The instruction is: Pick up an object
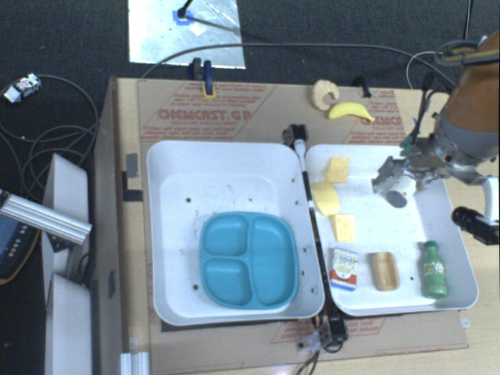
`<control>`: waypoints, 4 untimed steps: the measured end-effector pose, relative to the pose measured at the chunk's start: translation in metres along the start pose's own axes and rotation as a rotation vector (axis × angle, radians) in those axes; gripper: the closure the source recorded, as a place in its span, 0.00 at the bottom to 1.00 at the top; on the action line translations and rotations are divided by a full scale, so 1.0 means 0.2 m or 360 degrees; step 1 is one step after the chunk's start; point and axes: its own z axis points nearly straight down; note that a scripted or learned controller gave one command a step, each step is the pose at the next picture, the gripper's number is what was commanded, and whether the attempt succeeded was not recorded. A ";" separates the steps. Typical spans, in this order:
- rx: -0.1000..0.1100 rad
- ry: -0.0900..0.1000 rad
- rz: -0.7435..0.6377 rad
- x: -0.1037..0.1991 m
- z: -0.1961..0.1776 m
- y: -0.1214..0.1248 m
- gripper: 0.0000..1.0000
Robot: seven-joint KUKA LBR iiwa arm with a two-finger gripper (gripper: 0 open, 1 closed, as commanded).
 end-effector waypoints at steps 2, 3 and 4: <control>0.0000 0.0001 0.0003 -0.19 0.84 -0.39 0.00; -0.0008 -0.0013 0.0009 -0.02 0.83 -0.39 0.00; -0.0004 -0.0002 0.0001 -0.03 0.84 0.00 0.00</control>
